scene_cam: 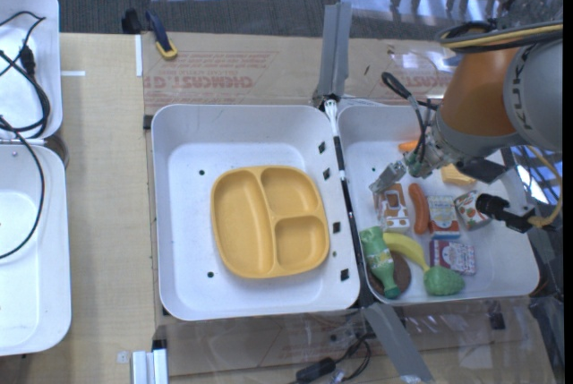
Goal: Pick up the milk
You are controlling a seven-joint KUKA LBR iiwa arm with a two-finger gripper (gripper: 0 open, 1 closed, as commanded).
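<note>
Hovering low in the right bin [530, 284], gripper [390, 177] with fingers spread, nothing between them. Milk [392, 210] just beneath, wedged beside sausage [419, 207] and carton [443, 214], banana [405, 247] near. Risk: fingers snag a neighbour, or slip off the milk's slick sides.

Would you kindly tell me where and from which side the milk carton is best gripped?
Probably from straight above, across the short sides of the milk carton, which seems to lie flat. The sausage lies close along its right side, so closing along its length gives the pincer more room.
</note>
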